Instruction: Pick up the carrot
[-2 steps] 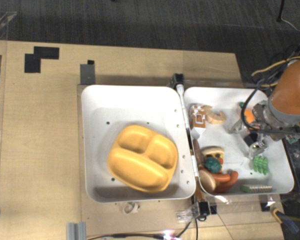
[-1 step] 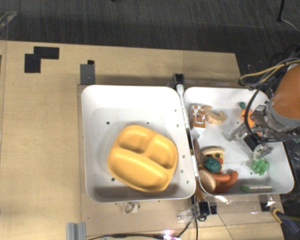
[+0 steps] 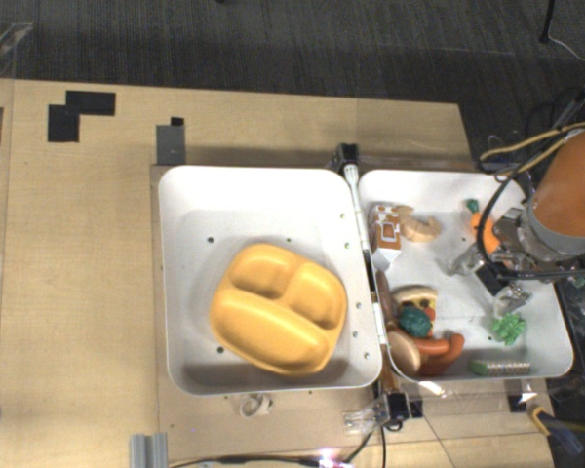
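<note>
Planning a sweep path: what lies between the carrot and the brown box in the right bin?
In the camera view, a pale bread piece lies between the carrot and the box, close beside the box.

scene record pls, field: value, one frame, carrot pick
left_bin: holds one large yellow lumpy object
right_bin: holds several small toy foods
carrot: orange piece with green tip at the bin's far right, partly hidden by the arm
gripper: low over the right bin, close beside the carrot; grasp not visible
near_left_corner: pile with a red sausage-like piece
green_item: right bin, near side, below the gripper
</note>
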`<state>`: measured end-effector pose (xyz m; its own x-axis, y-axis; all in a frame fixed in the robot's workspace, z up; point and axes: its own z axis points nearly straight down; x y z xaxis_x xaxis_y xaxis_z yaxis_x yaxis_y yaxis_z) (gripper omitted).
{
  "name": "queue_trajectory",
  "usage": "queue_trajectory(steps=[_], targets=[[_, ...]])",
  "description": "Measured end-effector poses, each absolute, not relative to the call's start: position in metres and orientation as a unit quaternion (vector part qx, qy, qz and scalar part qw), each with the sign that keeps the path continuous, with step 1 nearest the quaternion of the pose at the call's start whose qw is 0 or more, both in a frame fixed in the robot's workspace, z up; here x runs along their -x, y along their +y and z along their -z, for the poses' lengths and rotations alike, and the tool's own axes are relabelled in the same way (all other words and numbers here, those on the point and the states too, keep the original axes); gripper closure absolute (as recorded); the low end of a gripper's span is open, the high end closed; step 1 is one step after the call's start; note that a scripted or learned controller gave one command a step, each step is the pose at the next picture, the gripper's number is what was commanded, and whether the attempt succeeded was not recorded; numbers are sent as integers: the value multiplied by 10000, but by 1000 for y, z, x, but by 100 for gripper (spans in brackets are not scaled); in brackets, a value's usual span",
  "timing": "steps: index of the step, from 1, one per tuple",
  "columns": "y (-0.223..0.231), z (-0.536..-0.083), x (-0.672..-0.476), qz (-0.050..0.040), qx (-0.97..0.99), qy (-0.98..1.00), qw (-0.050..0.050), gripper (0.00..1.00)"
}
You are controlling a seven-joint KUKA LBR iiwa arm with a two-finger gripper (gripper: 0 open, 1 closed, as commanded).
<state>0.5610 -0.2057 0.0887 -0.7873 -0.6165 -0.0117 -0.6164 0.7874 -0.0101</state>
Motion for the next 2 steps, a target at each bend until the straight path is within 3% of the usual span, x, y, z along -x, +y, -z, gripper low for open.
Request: queue_trajectory(steps=[1,2], targets=[[-201,-89,-515,34,3069,9517,75,0],[-206,-89,-540,24,1602,9871,58,0]])
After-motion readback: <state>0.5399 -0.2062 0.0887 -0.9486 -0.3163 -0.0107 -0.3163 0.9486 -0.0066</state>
